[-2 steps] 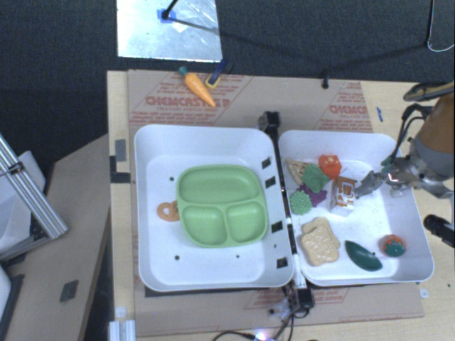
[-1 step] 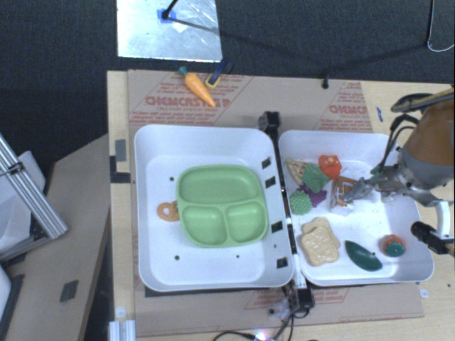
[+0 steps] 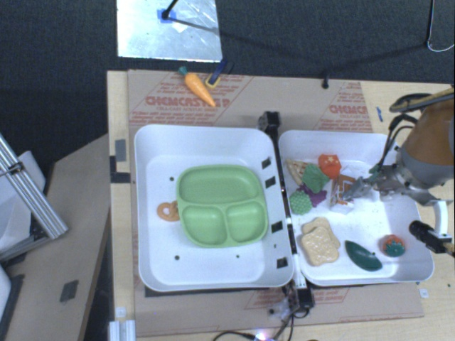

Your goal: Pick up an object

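My gripper (image 3: 360, 188) reaches in from the right, low over the right bin (image 3: 409, 222), and its tip is at a small red-and-white packet (image 3: 343, 190). Beside the packet lie a purple grape bunch (image 3: 313, 189), a green broccoli piece (image 3: 300, 203), an orange-red toy (image 3: 329, 165) and a pizza slice (image 3: 297, 169). Nearer the front of the bin are a tan toast piece (image 3: 320, 240), a dark green pod (image 3: 364, 256) and a small red-and-green fruit (image 3: 392, 245). I see nothing lifted off the bin floor.
The left bin (image 3: 153, 162) holds a green divided plate (image 3: 219, 204) and a pretzel (image 3: 168, 211). A toy carrot (image 3: 199, 88) lies on the cardboard behind the bins, near a foil sheet (image 3: 169, 20). A black divider with clips (image 3: 279, 190) separates the bins.
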